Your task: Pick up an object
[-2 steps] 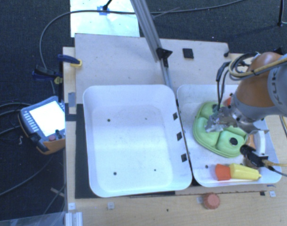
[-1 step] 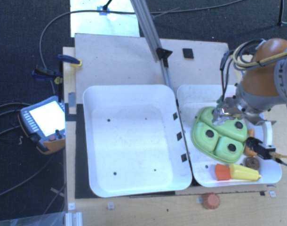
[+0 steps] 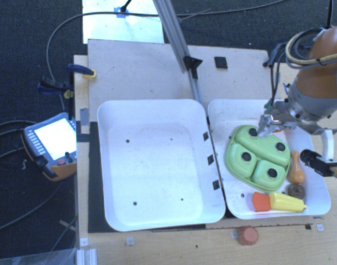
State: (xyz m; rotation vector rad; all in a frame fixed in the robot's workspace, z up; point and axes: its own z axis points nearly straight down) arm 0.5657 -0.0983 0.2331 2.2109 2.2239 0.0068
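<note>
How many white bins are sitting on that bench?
2. The left bin lies mid-bench; the right bin sits directly beside it, holding a green toy and smaller objects, with the gripper above its far side.

The tabletop (image 3: pixel 157 70) and both bins (image 3: pixel 152 159) are being viewed from above at a slant, from moderately far, by one fixed camera.

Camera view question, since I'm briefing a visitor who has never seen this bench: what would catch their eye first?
Most likely the big green molded toy filling the middle of the right bin, with the pincer right at its upper edge. Next, the small bright pieces along that bin's near edge: an orange block beside a yellow piece. The left bin looks plain white by contrast.
</note>
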